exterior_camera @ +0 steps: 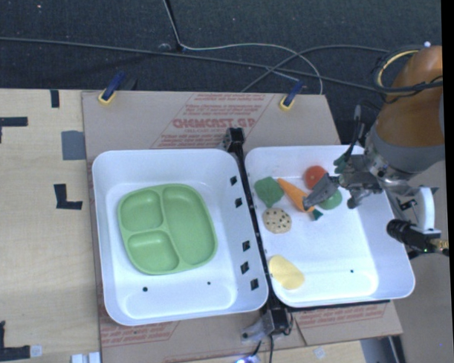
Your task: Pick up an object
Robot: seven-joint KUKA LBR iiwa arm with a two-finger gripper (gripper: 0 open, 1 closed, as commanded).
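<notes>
Carrot [290, 192], orange and tapered, beside red tomato [314, 175] in right bin [364, 276].

The arm [410, 111] consists of a grey rounded housing with an orange band above the wrist, a black cable loop alongside, and a dark metal gripper [320, 196] with grey fittings.

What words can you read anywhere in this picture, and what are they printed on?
"CHEMCAST GP": red print, seen upside down and blurred, so only roughly readable, on the brown cardboard sheet behind the two white bins.
More faint red print repeats across that sheet and along its front edge, too blurred to read.
The black marks on the wooden bench are plain tape shapes, not letters.
</notes>
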